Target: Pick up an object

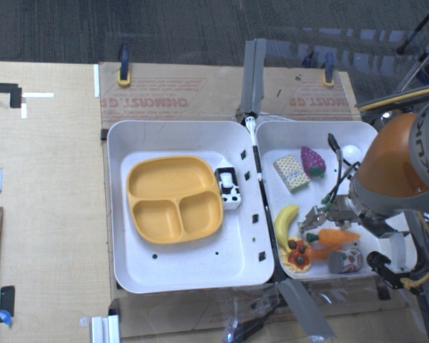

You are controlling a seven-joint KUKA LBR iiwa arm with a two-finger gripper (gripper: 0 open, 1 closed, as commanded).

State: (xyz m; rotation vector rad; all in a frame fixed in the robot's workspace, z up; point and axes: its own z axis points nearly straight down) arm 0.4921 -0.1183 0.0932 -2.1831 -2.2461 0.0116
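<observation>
The arm enters from 3 o'clock and extends over the right bin. An orange band covers the section above the wrist. The gripper sits low in the bin, toward its 6 o'clock half. The fingers point toward 9 o'clock with a small gap visible between them. No object lies between them. The tips rest just above the carrot, and contact with it cannot be confirmed.

Contents of the right bin:
- A banana lies at 9 o'clock of the gripper, near the bin's left wall.
- A carrot lies at 5 o'clock of the gripper, pointing toward 3 o'clock.
- A small can lies on its side at 6 o'clock of the carrot.
- A red and orange object lies just beside the lower end of the banana. Its identity cannot be determined.
- A yellowish sponge block lies toward the bin's 12 o'clock end.
- A bunch of purple grapes lies just beside the sponge block, at its 3 o'clock.
- A white spoon-like utensil lies at 3 o'clock of the grapes, partly hidden by the arm.

Contents of the left bin:
- A yellow divided plate with three compartments lies near the centre.
- A small black and white object touches the plate's 3 o'clock edge.
</observation>
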